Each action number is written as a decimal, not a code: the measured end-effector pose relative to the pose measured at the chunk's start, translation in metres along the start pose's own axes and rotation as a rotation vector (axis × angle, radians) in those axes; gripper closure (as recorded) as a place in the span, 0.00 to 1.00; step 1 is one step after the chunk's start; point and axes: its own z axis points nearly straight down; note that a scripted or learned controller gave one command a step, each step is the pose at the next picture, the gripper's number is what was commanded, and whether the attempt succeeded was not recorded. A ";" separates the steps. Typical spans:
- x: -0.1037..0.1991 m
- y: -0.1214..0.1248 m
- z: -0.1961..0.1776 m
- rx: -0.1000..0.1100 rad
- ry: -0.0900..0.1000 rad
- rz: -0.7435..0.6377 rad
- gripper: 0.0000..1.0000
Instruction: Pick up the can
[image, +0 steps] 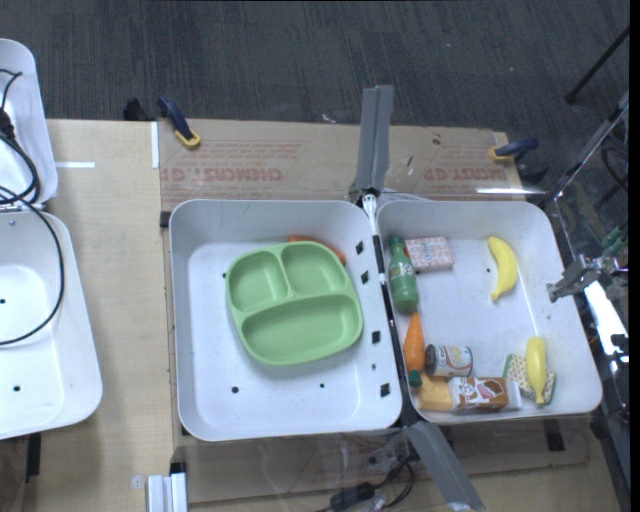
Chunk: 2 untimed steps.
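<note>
The can (448, 359) is small, with a pale label and dark ends. It lies on its side in the right bin (570, 330), near the front left corner. An orange carrot (413, 343) touches its left end, and a flat snack packet (470, 393) lies just in front of it.
The right bin also holds a green bottle (402, 274), a small pink box (429, 253), a banana (503, 266) and a yellow fruit (537, 367). A green divided plate (294, 302) sits in the left bin (190, 330). A metal bracket (585, 280) stands at the right rim.
</note>
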 end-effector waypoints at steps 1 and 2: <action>0.044 -0.008 0.151 0.001 0.001 -0.036 0.00; 0.092 -0.001 0.193 -0.006 0.000 -0.090 0.00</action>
